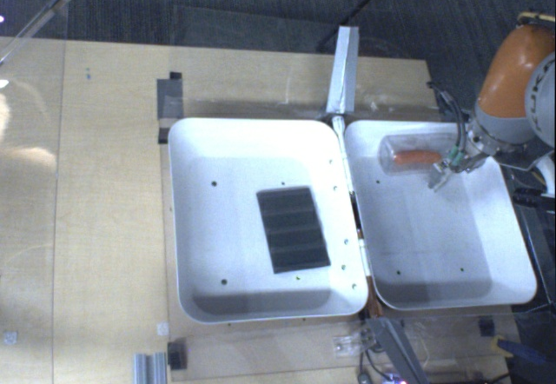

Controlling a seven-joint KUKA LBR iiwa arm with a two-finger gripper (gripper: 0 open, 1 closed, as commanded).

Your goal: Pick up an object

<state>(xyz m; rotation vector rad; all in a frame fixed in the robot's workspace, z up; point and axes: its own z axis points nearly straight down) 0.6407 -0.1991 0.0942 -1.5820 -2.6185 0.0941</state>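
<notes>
Right now the gripper [441, 172] hangs low over the right bin [452, 269], near its far edge, w/ the arm [512, 87] reaching in from the right (orange band above the wrist). Just left of the fingertips lies a tube [415, 155] — clear w/ an orange-red inside, on its side along the bin's far wall. The tips sit at the tube's right end, close or touching; can't tell which. Nothing shows between the fingers, and whether they're spread or closed is too small to tell. A dark ribbed pad [294, 228] lies flat mid left bin [200, 200] — well apart from the gripper.
</notes>
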